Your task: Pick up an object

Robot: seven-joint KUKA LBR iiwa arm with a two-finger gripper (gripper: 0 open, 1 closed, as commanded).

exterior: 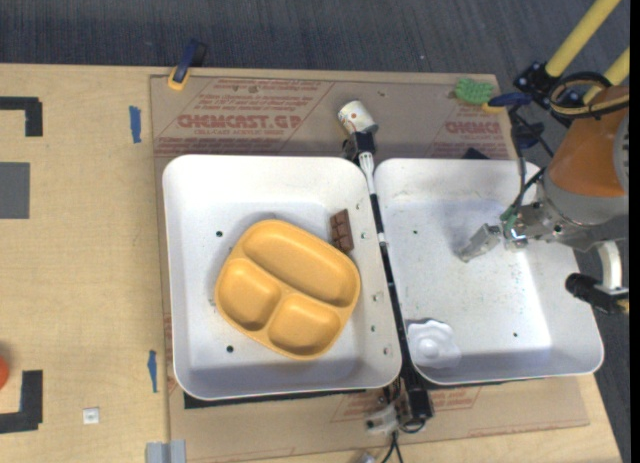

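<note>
A yellow divided plate [288, 288] lies in the left bin [195, 201]. Just off its upper right rim, against the bin's right wall, lies a small brown block [341, 231]. A white, rounded object [431, 339] rests in the near left corner of the right bin [530, 341]. My gripper [479, 243] hangs over the middle of the right bin, pointing left, well above and to the right of the white object. I see nothing in it.
The grey arm with its orange band [590, 166] reaches in over the right bin's right side. A white-capped post and black rod [358, 131] stand at the back between the bins. Cables and a yellow pole [590, 21] sit at the far right.
</note>
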